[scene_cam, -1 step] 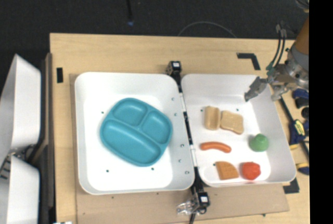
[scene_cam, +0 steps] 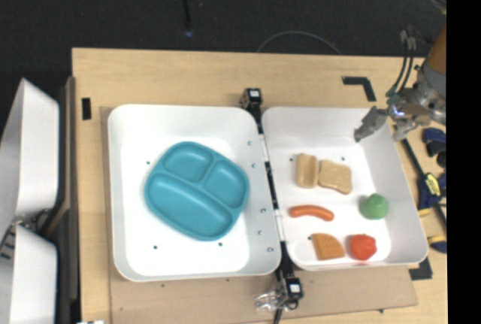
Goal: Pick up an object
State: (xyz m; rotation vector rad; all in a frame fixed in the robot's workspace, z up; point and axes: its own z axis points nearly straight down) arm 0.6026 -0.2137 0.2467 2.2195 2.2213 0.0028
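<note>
Arm: reaches in at the right edge of the frame, upper right, with the orange band just showing at the border.
Gripper [scene_cam: 373,122]: over the upper right corner of the right bin [scene_cam: 338,119], above its white floor; one grey finger slants down and left; whether it is wide or narrow cannot be told; nothing shows between the fingers.
Bread pieces: a tan roll [scene_cam: 304,170] and a toast slice [scene_cam: 335,176] lie touching side by side, below and left of the gripper, apart from it.
Green ball [scene_cam: 374,206]: straight below the gripper, near the bin's right wall.
Sausage [scene_cam: 312,213]: lower left of the gripper, mid-bin.
Orange wedge [scene_cam: 327,246] and red tomato [scene_cam: 362,247]: along the bin's lower edge, farthest from the gripper.
Left bin [scene_cam: 128,240]: holds a teal divided plate [scene_cam: 197,190], tilted diagonally, centre of the bin.
</note>
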